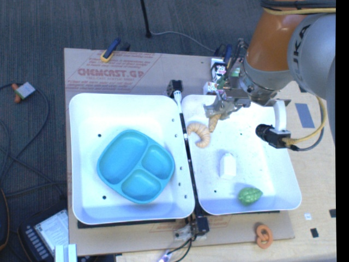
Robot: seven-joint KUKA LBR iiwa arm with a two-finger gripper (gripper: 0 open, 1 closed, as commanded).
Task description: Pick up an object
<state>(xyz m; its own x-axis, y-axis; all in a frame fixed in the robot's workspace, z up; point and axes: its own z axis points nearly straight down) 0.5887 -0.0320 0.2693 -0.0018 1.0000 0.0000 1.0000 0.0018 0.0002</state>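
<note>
My gripper (216, 113) hangs over the back left part of the right bin (283, 173), below the arm's orange band. Just in front of it and to its left, a tan curled object (199, 135) lies on the bin floor by the dividing edge; a tan piece right under the gripper seems to join it. A small white block (227, 165) rests in the middle of the same bin. A green rounded object (250, 195) sits near its front edge.
In the left bin (82, 146) lies a blue divided plate (136, 165). A black cable plug (271, 135) hangs off the wrist over the right bin. A blue-and-yellow tool (110, 49) and an orange ring (264, 234) lie on the cardboard outside the bins.
</note>
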